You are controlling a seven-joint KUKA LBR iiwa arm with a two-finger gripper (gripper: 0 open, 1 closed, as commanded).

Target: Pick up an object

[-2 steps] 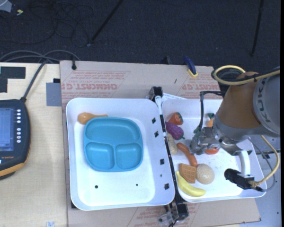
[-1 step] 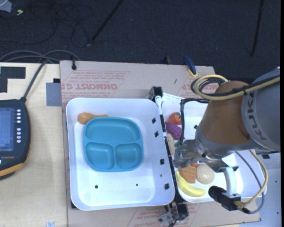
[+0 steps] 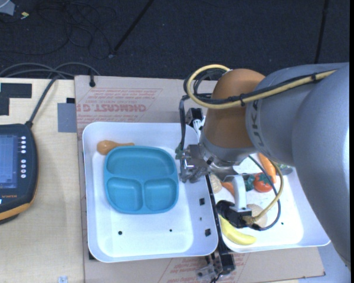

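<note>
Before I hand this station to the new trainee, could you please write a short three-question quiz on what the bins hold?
1. True or false: the blue divided plate lies in the left bin.
2. Which fruit lies at the near edge of the right bin? A) a banana B) a pear C) a lemon
3. Fill in: the tan object by the plate's far left corner lies in the ___ bin.

Key:
1. True.
2. A, the banana.
3. Left.
</note>
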